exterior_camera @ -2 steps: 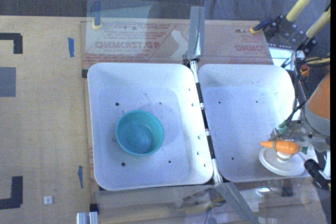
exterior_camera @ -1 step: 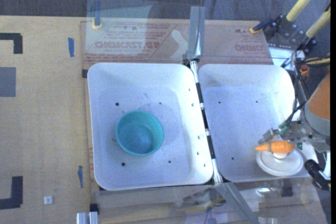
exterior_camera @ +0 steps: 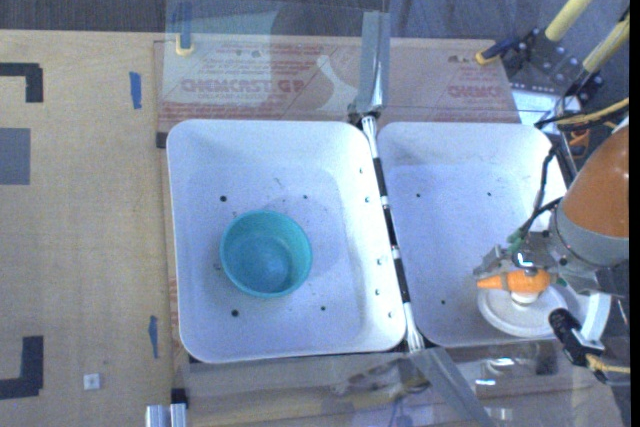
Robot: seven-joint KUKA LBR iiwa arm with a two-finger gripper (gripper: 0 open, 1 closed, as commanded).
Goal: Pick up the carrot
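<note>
A small orange carrot (exterior_camera: 508,284) is near the front right corner of the right bin (exterior_camera: 450,215), at the upper edge of a white round plate (exterior_camera: 515,315). My gripper (exterior_camera: 522,267) hangs directly over the carrot, its body covering the carrot's top. The grey arm with its orange band (exterior_camera: 600,195) reaches in from the right above it. I cannot make out whether the carrot is gripped or just lying under the gripper.
A teal bowl (exterior_camera: 265,253) stands upright in the middle of the left bin (exterior_camera: 200,165). The divider between the bins (exterior_camera: 385,235) runs down the centre. Yellow-handled tools and cables (exterior_camera: 560,45) lie beyond the right bin's far corner.
</note>
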